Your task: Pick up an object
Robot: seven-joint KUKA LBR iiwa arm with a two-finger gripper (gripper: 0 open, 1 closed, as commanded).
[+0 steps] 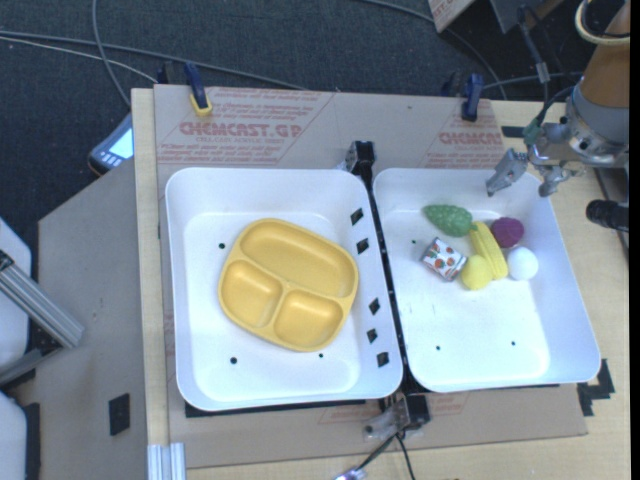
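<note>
In the right bin (520, 353) lies a cluster of small objects: a green bumpy piece (447, 218), a yellow banana-like piece (485, 248), a purple ball (508, 231), a white ball (522, 263), a yellow lemon-like piece (476, 274) and a small patterned can (442, 259). My gripper (527, 175) hangs over the bin's far right rim, above and behind the cluster. Its two fingers (503, 176) are spread apart with nothing between them.
The left bin (200, 368) holds a yellow divided plate (288, 283). Black clips line the seam between the bins. Blue clamps (198, 96) sit at the board's far edge. Cables run across the dark floor behind.
</note>
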